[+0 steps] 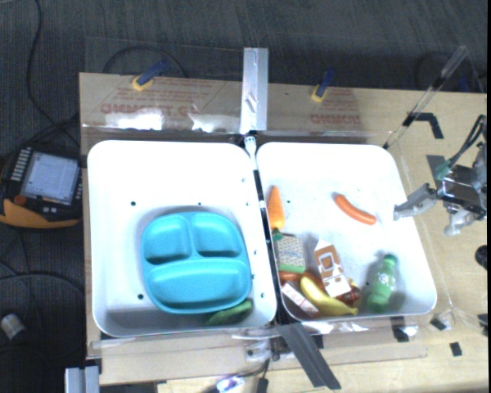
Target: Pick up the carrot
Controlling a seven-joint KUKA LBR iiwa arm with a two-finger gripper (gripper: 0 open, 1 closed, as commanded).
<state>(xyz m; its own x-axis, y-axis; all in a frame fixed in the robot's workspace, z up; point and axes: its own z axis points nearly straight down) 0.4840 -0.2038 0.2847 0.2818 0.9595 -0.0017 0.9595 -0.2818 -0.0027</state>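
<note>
The carrot (274, 207), orange with a green top, lies in the right bin (327, 158) against its left wall, pointing away from the front. My gripper (456, 195) hangs at the far right of the view, outside the right bin's right wall and well apart from the carrot. Nothing shows in its grasp.
An orange-red sausage (354, 209) lies mid-bin. A patterned box (290, 252), a small carton (331, 270), a banana (327, 301) and a green bottle (380, 281) crowd the right bin's front. The left bin (114, 219) holds a blue divided plate (196, 260) and a green vegetable (229, 312).
</note>
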